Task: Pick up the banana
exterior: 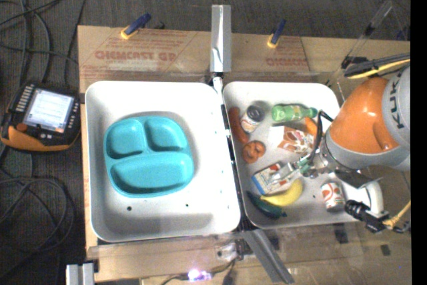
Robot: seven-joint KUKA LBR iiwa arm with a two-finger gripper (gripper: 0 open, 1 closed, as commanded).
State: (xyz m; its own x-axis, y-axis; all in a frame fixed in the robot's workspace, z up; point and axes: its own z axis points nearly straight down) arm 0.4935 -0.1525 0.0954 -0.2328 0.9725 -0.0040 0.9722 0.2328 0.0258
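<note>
The two-finger gripper [308, 165] sits low in the right white bin [327, 91] amid clutter; whether it grips anything, I cannot tell. The curved yellow banana [283, 195] lies just beside it, at seven o'clock.

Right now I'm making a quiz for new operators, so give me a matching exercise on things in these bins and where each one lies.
Things:
1. banana
2. blue tray
3. green bottle
4. red-and-white can

Places:
A. left bin
B. far side of right bin
C. near edge of right bin, beside a dark green vegetable
D. right bin's near right corner, below the arm

Pairs: 1-C, 2-A, 3-B, 4-D
</note>
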